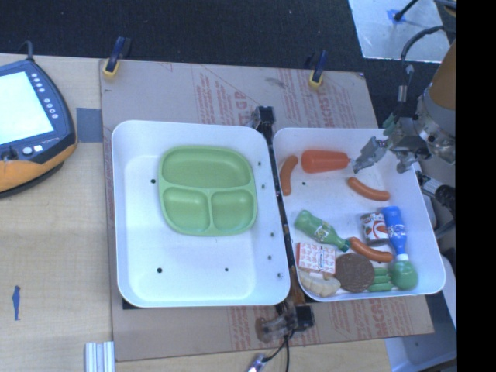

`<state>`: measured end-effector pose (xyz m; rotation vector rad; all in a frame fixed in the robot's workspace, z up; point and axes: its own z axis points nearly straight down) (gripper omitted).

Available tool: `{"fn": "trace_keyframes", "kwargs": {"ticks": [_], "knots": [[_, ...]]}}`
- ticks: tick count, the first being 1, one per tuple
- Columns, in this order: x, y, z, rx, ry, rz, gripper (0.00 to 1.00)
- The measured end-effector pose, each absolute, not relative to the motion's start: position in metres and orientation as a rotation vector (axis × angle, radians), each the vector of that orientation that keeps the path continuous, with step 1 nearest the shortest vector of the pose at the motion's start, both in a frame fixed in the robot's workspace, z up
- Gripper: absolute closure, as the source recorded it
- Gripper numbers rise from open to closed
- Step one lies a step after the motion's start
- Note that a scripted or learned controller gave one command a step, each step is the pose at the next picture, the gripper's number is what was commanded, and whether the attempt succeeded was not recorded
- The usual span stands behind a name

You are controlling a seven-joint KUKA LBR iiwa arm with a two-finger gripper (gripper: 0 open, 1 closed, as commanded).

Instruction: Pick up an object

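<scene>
1. Light wooden bench (54,246), with a brown cardboard sheet (194,99) laid over it.
2. Two blue-and-yellow clamps (115,56) and (316,68) on the sheet's far edge.
3. Grey-and-orange handheld control pendant with a white screen (27,126) at far left.
4. Small blue mark (16,301) near the bench's left edge.
5. Dark floor (232,14) beyond.

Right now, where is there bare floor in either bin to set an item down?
Left white bin: bare strips left of and below the green divided plate. Right white bin: a small patch mid-floor between the orange carrot and green bottle; its lower half is crowded.
</scene>
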<state>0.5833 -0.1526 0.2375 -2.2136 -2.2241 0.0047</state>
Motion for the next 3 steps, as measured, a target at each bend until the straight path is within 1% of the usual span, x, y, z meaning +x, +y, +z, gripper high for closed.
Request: {"fn": "trace_keyframes", "kwargs": {"ticks": [1,2,3], "knots": [[0.551,-0.213,0.156,-2.214,-2.224,0.009,0.0],[0.546,-0.201,0.11,-2.224,-2.235,-0.004,0.0],[0.545,-0.202,0.119,-2.218,-2.238,0.0,1.0]]}}
